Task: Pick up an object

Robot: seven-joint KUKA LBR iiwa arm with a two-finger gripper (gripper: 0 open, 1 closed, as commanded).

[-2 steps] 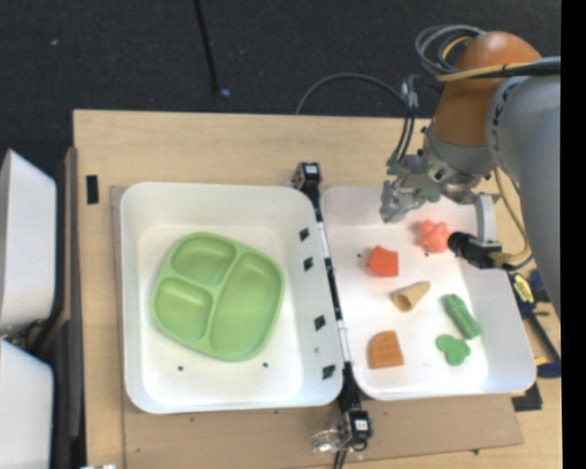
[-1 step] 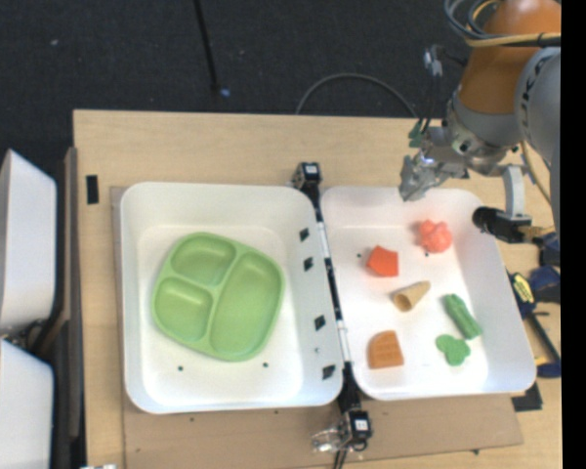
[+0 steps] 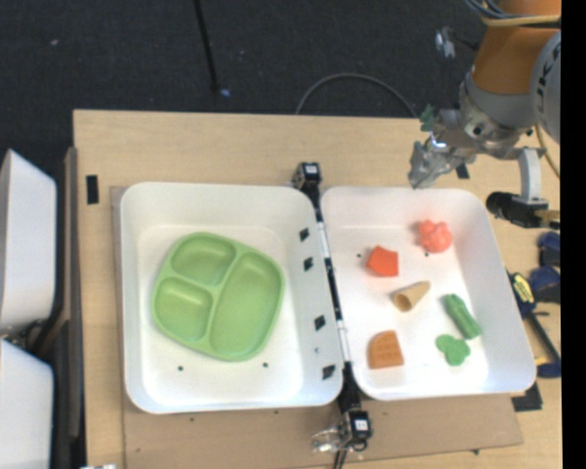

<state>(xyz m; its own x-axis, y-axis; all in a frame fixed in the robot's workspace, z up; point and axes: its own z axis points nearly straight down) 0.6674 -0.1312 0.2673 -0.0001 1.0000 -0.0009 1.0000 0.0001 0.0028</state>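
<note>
The right bin (image 3: 488, 374) holds several small toy foods: a pink-red lump (image 3: 433, 234), an orange-red block (image 3: 383, 261), a tan cone (image 3: 409, 296), a brown bread-like piece (image 3: 385, 349), a green stick (image 3: 461, 316) and a small green piece (image 3: 453, 349). My gripper (image 3: 430, 167) hangs above the far edge of this bin, up and slightly left of the pink-red lump, with nothing seen between its fingers. The grey arm with its orange band (image 3: 513, 62) comes in from the top right.
The left bin (image 3: 137, 262) carries a green divided plate (image 3: 218, 296). A black clip (image 3: 307, 175) sits where the bins meet at the back. Blue and black tools (image 3: 542, 262) lie off the right bin's edge. White boxes (image 3: 20, 262) stand at far left.
</note>
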